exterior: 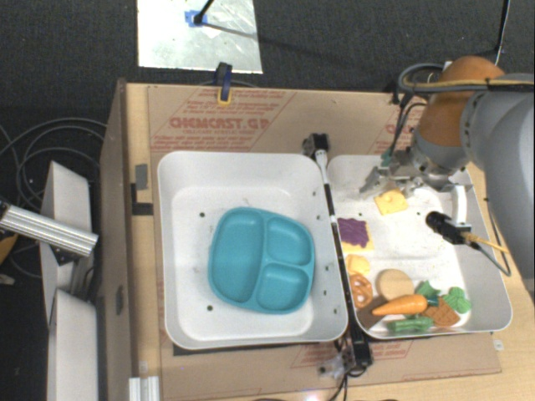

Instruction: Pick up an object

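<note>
Nearest to you, at the near edge of the right bin [495, 306], a carrot [401, 306] lies tilted across a green pod [410, 327]. A round tan roll [394, 284] sits just behind the carrot.

Look to the far end of the same bin for the yellow wedge [390, 201], which lies flat on the white floor. The gripper [391, 178] hangs just beyond it and close over it, and the wedge looks free of it. You cannot tell whether the gripper is released or clenched.

Left of the wedge, by the wall between the bins, you see a purple piece [353, 232]. A small yellow piece [358, 264] and a pretzel [360, 288] follow it toward you. In the near right corner, a leafy green piece [456, 299] touches an orange waffle-like piece [443, 314].

The grey arm [501, 140] comes in from the right, with its orange band [451, 98] above the wrist.

The left bin [185, 192] holds a teal divided plate [261, 260], set toward its near right side. Both bins rest side by side on the brown tabletop [217, 115].
</note>
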Tool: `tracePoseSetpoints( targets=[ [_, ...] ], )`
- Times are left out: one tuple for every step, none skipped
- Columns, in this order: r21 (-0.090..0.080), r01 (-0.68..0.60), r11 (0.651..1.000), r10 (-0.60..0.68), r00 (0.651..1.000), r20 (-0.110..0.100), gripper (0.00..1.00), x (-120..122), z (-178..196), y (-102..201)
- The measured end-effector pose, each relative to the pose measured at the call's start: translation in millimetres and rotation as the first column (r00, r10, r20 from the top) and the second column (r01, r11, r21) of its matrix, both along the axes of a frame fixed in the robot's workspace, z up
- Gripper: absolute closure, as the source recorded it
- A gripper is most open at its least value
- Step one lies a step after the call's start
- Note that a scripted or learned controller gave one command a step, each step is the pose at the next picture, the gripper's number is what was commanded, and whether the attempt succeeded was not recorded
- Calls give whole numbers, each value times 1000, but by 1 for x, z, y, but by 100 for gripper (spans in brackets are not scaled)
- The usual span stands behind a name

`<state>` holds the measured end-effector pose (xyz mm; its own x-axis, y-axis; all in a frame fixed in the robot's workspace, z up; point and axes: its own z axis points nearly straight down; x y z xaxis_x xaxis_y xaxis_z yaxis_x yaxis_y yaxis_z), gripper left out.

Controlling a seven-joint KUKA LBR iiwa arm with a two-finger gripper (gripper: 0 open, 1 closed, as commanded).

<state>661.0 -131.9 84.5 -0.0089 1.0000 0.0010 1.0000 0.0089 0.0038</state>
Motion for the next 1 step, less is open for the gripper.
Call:
tracePoseSetpoints(
  targets=[
    [-1, 2, 1000, -2, 1000, 4, 100, 1, 12, -3]
  ],
)
